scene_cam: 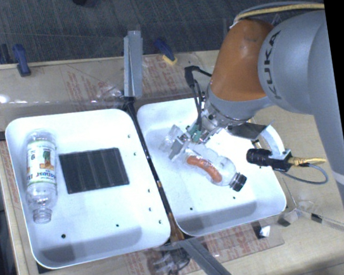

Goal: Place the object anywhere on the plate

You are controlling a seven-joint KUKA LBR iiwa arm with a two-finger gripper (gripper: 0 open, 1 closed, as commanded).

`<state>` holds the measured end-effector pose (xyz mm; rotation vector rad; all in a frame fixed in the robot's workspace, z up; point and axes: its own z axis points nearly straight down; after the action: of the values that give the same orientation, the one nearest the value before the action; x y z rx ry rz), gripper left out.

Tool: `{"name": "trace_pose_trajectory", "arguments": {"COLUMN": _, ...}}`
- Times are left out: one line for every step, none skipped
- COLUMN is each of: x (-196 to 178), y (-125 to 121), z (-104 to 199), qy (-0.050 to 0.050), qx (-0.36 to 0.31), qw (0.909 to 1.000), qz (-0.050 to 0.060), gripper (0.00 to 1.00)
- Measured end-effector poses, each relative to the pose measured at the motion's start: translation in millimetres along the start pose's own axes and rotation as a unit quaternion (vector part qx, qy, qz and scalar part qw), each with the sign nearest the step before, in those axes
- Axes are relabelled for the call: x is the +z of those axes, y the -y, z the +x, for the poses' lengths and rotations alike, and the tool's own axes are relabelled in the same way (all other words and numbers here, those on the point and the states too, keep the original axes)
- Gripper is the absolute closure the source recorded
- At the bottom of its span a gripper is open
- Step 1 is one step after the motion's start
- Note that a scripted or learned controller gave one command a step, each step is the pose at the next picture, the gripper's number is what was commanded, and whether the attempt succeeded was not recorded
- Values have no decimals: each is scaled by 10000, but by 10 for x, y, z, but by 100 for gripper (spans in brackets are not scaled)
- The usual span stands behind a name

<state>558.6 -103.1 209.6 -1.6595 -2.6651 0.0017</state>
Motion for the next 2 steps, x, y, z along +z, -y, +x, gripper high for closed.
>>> {"name": "trace_pose_trajectory", "arguments": {"x": 58, "y": -877, "z": 457, "qy": -2, "qx": 824, "qw": 9966, "qz": 9, "gripper": 100}}
{"name": "trace_pose_trajectory", "arguments": {"x": -317, "y": -1027, "z": -133, "qy": 8, "qx": 1519, "qw": 9884, "qz": -9, "gripper": 100}}
